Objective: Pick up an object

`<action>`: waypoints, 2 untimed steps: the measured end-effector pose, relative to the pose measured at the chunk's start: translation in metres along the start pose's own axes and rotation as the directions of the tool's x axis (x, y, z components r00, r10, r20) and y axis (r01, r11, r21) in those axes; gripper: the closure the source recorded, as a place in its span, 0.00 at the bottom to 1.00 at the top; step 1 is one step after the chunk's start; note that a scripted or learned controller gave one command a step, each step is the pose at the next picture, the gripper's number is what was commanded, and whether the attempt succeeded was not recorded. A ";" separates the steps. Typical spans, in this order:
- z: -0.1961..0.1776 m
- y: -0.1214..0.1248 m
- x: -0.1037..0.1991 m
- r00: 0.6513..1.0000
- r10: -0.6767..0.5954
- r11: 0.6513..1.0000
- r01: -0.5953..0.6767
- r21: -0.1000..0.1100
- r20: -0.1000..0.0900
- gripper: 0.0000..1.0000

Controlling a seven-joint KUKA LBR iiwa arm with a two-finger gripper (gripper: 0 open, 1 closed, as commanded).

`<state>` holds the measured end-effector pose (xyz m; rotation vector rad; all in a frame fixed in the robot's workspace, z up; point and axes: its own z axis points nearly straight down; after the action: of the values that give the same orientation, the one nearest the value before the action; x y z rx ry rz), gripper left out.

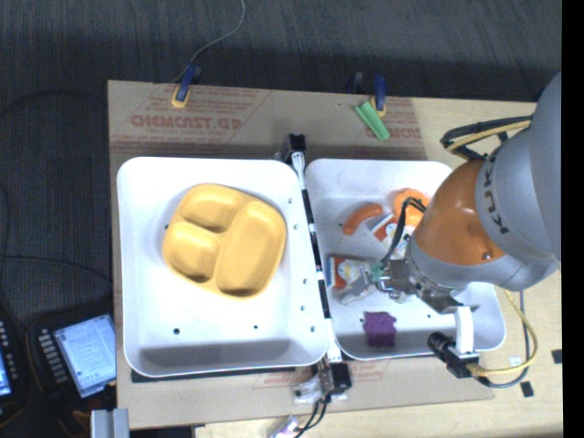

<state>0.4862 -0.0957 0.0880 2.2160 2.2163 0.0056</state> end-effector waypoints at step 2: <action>-0.020 0.002 0.000 1.000 0.000 1.000 0.000 -0.004 0.001 1.00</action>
<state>0.4880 -0.0961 0.1082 2.2140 2.2136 0.0087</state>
